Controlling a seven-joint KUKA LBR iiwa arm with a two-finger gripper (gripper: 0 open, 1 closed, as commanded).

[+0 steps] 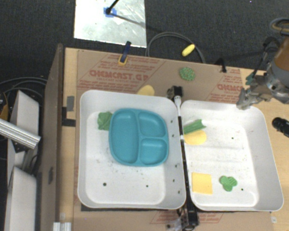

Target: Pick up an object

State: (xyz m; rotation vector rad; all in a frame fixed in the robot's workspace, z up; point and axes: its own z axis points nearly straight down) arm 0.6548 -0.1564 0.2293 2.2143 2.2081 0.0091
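Observation:
My gripper [246,100] hangs at the far right corner of the right bin [266,147], just over its back rim, with nothing visible between its fingers. In the right bin lie a green stick-shaped piece [194,126] near the divider, a yellow rounded piece [196,137] right under it, a yellow square [202,183] at the front, and a small green broccoli-like piece [228,182] beside the square. The left bin [89,148] holds a teal divided plate [138,137] with a green leafy piece [104,120] at its left edge.
On the cardboard behind the bins sit a green round item [187,73], a yellow disc [146,91] and a yellow-blue clip [124,56]. A yellow capsule [188,50] lies on the dark floor. A metal rail [11,131] stands at left.

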